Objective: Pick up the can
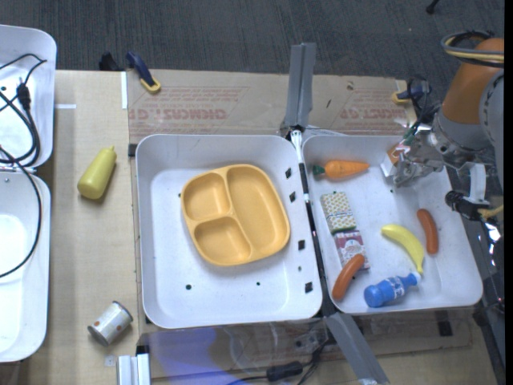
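Can point(110, 322) on bench front-left, arm point(469, 95) over right bin's point(469, 291) far-right corner.

You're looking at a grey arm point(490, 95) with a broad orange band point(469, 87) wrapped round it above the wrist, and a yellowish ring edged in black just over that band. Below the band you see a pale metallic gripper point(407, 169) with dark cabling beside it

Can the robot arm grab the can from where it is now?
Probably not easily. The can lies on the bench outside both bins, at the near left corner, while the gripper is over the right bin's far corner.
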`<state>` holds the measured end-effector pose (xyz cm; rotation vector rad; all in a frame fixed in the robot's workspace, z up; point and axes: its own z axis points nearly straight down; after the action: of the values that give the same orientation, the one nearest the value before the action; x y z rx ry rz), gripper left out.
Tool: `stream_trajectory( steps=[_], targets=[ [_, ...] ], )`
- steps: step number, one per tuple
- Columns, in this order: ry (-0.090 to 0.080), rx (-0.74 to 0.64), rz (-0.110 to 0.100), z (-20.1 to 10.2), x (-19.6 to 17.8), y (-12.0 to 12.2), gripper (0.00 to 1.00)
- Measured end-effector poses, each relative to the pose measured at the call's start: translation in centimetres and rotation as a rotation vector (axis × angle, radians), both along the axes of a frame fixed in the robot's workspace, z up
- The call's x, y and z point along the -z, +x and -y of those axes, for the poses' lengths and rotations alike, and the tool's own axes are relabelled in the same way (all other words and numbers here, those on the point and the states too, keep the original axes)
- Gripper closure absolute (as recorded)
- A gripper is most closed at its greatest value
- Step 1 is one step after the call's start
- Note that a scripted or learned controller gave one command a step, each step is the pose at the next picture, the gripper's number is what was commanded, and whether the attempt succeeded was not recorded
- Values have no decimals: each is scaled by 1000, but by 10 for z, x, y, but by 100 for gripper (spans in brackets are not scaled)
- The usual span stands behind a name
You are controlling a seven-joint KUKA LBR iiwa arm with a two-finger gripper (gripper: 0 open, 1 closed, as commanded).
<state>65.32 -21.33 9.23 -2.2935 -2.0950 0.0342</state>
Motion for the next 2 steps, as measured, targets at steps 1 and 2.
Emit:
stream_trajectory(
  steps=[1, 2],
  targets=[
    [-11, 39, 35, -31, 4, -25, 100],
    [-11, 39, 35, -31, 4, -25, 0]
  ],
)
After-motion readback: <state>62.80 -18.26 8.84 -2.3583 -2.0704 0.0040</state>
